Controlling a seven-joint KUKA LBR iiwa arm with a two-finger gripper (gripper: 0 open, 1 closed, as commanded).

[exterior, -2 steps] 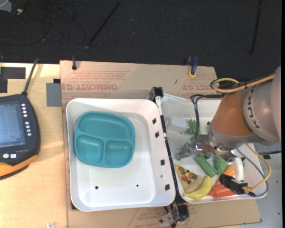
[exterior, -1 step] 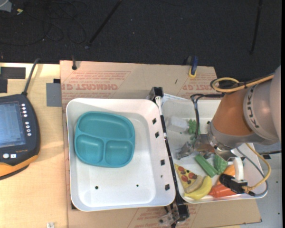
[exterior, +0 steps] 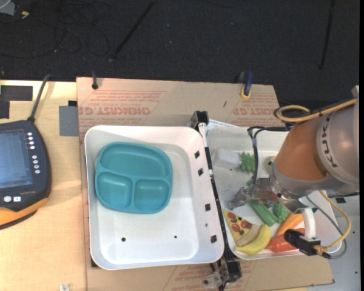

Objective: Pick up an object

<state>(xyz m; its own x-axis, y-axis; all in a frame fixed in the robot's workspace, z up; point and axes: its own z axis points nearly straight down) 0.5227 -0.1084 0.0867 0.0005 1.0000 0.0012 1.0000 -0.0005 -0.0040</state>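
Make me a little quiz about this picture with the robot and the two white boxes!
1. True or false: the teal plastic divided plate lies in the left white bin.
2. Which bin does the grey arm's gripper reach into: A left, B right?
3. Fill in: the yellow toy banana lies beside a toy ____ slice.

Key: 1 true. 2 B, the right white bin. 3 pizza.

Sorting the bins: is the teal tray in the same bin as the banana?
No, the teal tray lies in the left bin; the banana lies in the right bin.
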